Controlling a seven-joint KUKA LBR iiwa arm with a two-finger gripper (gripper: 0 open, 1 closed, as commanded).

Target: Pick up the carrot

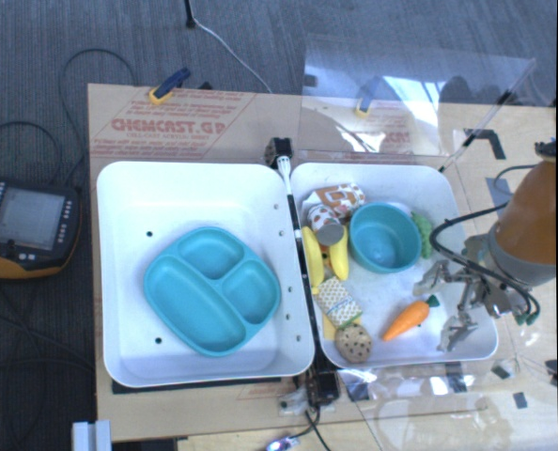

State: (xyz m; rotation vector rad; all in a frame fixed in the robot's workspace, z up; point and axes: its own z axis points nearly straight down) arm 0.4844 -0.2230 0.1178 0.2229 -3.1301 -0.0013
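Note:
The orange carrot (406,319) lies in the right bin (467,205), near its front right part, with its green top pointing right and up. My gripper (446,305) hangs just right of the carrot's green end, low over the bin floor. Its fingers (457,331) are spread open, and nothing is held between them. The arm with its orange band (533,216) comes in from the right.
A blue bowl (384,236), bananas (314,257), a cookie (356,343), a patterned block (338,299), a green item (423,224) and a packet (338,198) crowd the right bin's left and back. A blue divided plate (213,289) sits in the left bin (129,186).

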